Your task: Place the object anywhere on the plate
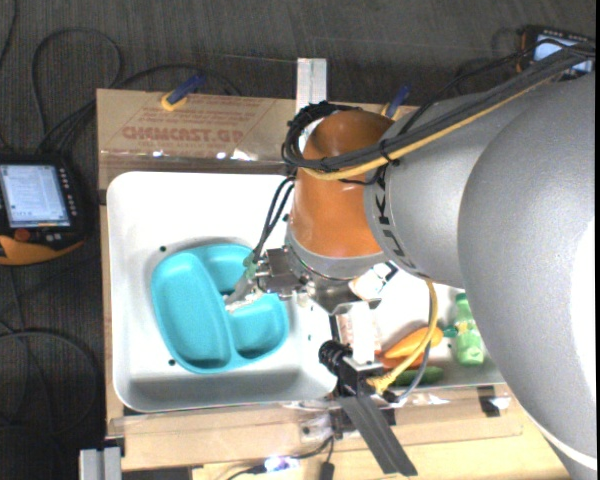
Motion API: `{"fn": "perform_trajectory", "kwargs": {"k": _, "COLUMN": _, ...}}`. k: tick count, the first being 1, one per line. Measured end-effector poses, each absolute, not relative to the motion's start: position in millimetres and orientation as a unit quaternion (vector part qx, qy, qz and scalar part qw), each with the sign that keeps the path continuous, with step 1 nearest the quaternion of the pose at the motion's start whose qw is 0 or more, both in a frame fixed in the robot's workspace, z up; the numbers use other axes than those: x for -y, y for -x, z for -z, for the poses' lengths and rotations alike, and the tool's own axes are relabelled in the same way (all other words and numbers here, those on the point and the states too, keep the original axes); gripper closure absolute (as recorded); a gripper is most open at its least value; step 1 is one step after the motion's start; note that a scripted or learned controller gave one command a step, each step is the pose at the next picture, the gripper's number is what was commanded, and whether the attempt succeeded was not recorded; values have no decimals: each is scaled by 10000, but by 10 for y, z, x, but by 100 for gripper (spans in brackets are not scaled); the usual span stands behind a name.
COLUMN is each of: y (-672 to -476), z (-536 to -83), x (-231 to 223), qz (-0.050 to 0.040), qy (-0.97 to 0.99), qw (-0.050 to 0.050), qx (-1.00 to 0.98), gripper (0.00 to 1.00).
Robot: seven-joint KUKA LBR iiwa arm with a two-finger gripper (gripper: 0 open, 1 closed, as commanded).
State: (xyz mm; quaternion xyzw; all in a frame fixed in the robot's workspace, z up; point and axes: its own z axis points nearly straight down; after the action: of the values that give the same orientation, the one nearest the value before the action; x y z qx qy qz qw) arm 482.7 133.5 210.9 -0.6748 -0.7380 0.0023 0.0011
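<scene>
Item: blue divided plate (195,313), lying in the left white bin (130,228). Gripper (248,286): poised over the plate's right compartment; grasp state cannot be told, nor any object seen in it. Right bin: orange piece (412,343) and green piece (467,340), partly hidden beneath the arm (350,198). Step judged: delivery at the plate. Next move calls for release, then lifting clear.

The arm (460,198), grey with an orange band (335,183), reaches in from the right over the seam between the two white bins. A teal divided plate (205,308) lies in the left bin (150,208). The tool (245,286) hangs at the plate's right edge. Orange (415,343) and green objects (467,338) lie in the right bin. A pendant (25,208) sits on the floor at left.
</scene>
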Motion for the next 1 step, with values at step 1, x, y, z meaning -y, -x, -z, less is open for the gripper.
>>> {"fn": "perform_trajectory", "kwargs": {"k": 1, "y": -4822, "z": -2186, "x": -1330, "qz": -45, "qy": 6750, "qw": 22, "qx": 7378, "gripper": 100}}
